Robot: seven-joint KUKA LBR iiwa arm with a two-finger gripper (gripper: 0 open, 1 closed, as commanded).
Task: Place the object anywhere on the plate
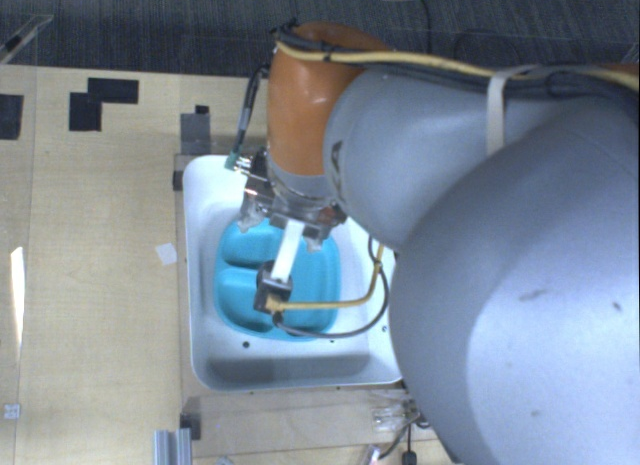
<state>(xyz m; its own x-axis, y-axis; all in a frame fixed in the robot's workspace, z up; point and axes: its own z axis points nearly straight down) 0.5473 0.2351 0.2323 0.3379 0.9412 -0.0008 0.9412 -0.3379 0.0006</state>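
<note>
A blue divided plate (238, 258) lay in the white bin (208, 348). The gripper (289, 216) hovered at the plate's 12 o'clock edge. Its grip state could not be told.

No legible text, label, brand, number or sign anywhere.

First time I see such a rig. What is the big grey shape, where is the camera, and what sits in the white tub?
The grey shape is a robot arm, with an orange band above its wrist, reaching in from the right. One fixed camera looks down at a slant on a wooden bench. The hand hangs over a shallow white bin holding a light blue divided plate. The wrist hides much of the hand, so whether it holds anything cannot be told.
</note>
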